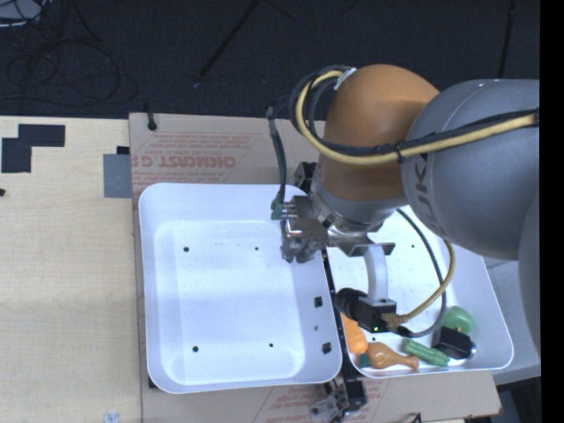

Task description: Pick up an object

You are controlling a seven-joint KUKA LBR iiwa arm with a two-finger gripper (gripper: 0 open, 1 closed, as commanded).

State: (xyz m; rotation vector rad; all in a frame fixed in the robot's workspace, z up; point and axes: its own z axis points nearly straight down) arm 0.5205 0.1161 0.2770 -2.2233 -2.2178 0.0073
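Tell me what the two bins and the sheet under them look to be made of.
Left bin: likely moulded plastic, smooth glossy white, with rounded corners and soft sheen. Right bin: seemingly the same white plastic. Sheet: cardboard by the look of it, matte brown with printed red lettering.

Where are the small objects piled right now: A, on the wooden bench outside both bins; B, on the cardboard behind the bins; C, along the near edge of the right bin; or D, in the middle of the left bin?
C: the orange piece, the tan piece and the green pieces all lie by the near rim of the right bin, below the arm.
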